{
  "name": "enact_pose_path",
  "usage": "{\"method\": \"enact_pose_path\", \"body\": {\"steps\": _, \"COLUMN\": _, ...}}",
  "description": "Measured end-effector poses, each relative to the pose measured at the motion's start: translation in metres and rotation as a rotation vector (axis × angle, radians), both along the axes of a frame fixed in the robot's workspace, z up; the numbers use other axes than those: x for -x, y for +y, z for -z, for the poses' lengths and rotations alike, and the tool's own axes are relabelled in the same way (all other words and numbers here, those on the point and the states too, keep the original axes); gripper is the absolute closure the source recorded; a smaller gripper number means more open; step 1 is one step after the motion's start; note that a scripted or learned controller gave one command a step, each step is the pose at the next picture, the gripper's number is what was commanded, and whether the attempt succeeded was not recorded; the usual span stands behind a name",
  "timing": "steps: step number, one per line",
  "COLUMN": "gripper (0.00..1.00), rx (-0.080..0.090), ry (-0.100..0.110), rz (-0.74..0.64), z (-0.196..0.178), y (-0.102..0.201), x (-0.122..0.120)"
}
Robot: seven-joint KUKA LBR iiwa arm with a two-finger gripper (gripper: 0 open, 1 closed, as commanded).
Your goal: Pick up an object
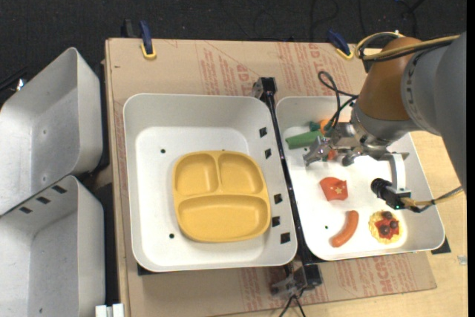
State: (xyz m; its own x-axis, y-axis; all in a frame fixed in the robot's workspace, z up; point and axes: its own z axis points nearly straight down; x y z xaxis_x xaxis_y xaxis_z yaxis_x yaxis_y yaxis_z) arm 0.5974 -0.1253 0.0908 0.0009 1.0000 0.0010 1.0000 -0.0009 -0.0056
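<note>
Green object (pixel 300 137) beside gripper (pixel 324 151), perhaps touching; red strawberry (pixel 335 189) near.

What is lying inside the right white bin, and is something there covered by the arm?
In the right bin: a green item, a red piece, a sausage, a small pizza. The arm and tool cover its upper part; only an orange bit peeks out.

My arm (pixel 434 78) was a thick grey cylinder with an orange band (pixel 382 89) above the wrist; black cables (pixel 334 89) looped beside it, and my gripper (pixel 326 148) was grey metal.
</note>
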Motion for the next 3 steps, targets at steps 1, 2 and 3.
{"method": "enact_pose_path", "body": {"steps": 1, "gripper": 1.00, "rx": 0.002, "ry": -0.007, "rz": 0.000, "z": -0.014, "y": 0.000, "x": -0.002}}
{"method": "enact_pose_path", "body": {"steps": 2, "gripper": 1.00, "rx": 0.003, "ry": -0.013, "rz": -0.002, "z": -0.077, "y": -0.003, "x": -0.004}}
{"method": "enact_pose_path", "body": {"steps": 3, "gripper": 1.00, "rx": 0.002, "ry": -0.012, "rz": -0.005, "z": -0.129, "y": 0.007, "x": -0.001}}
